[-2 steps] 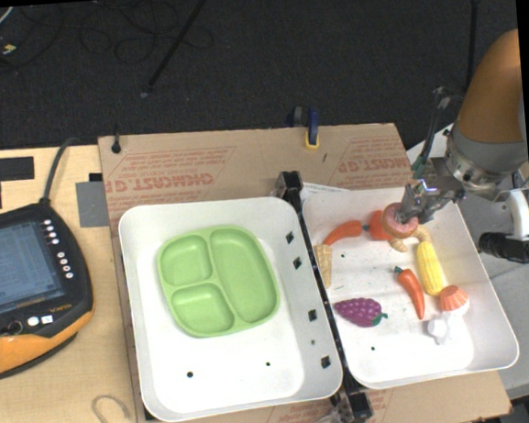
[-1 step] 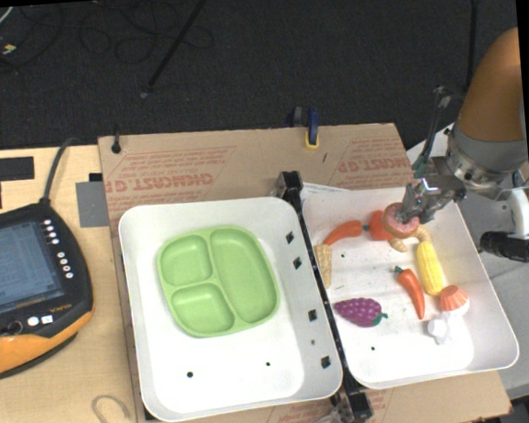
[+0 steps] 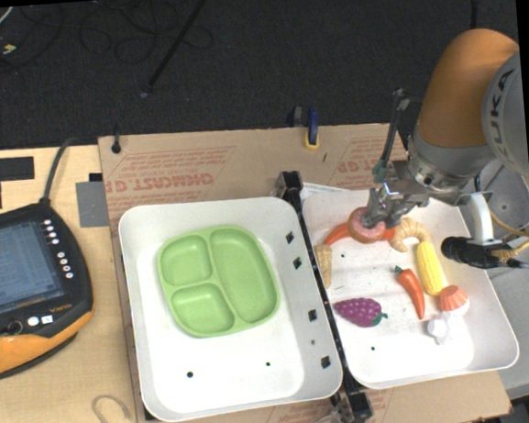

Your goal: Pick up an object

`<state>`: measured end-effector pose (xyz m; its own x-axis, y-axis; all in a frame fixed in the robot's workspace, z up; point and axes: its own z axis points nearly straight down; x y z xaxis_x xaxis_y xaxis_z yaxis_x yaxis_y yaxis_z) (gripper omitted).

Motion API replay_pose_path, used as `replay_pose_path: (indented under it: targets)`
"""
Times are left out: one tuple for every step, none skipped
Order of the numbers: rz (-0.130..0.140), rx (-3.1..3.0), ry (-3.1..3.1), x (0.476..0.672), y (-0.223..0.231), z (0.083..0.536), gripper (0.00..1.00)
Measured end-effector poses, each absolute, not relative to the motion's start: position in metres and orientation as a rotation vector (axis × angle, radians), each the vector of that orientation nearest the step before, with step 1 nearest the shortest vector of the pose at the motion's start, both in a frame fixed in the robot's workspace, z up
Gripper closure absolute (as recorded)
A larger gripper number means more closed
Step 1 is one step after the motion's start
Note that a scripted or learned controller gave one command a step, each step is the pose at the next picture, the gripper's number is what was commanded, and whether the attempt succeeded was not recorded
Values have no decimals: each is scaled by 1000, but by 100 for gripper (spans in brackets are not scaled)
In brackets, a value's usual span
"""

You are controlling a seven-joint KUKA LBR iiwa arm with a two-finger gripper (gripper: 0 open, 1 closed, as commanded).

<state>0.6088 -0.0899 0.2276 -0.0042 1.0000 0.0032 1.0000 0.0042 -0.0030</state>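
On the cardboard-covered tabletop, two white bins sit before dark carpet. In the right bin, the hand seemingly presses a round pink toy; its grip I cannot tell.

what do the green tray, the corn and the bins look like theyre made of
Green tray: looks like moulded plastic, with a smooth, slightly glossy, uniform lime colour and rounded compartments.
Corn: probably toy plastic, judging by its flat bright yellow and soft shine; it could be rubber.
Bins: likely thin formed plastic, plain white, with rounded corners and a faint sheen.
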Motion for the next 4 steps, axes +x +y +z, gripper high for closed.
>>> replay_pose_path:
  targets:
    - [0,-2215,-2223,621,-36,221,100]
    - [-1,-2215,-2224,622,23,233,100]
    - [4,-2217,-2220,612,55,228,100]
    - [3,-2223,-2218,626,61,218,100]
